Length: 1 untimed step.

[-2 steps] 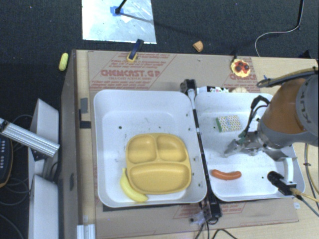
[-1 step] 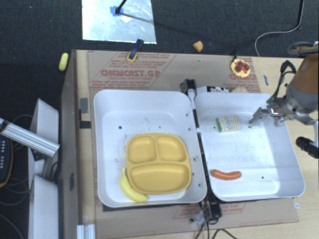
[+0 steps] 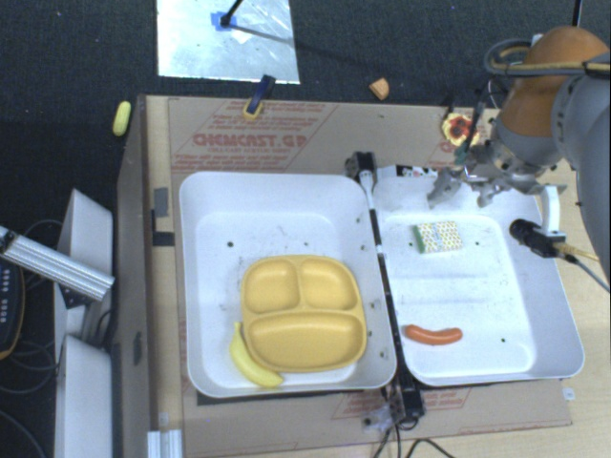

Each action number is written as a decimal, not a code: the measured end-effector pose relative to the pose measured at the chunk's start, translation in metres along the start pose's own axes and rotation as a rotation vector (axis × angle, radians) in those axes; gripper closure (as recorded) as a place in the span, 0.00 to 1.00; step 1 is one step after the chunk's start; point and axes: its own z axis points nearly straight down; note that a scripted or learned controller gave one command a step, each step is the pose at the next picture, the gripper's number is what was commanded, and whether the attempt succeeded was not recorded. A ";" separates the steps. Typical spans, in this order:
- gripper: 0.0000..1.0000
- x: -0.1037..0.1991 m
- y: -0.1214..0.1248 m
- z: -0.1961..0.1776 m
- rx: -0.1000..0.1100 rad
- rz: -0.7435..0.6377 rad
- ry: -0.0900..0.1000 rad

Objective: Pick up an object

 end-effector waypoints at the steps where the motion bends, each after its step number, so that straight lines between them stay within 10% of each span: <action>1: 0.00 0.025 -0.011 0.071 -0.006 0.000 -0.004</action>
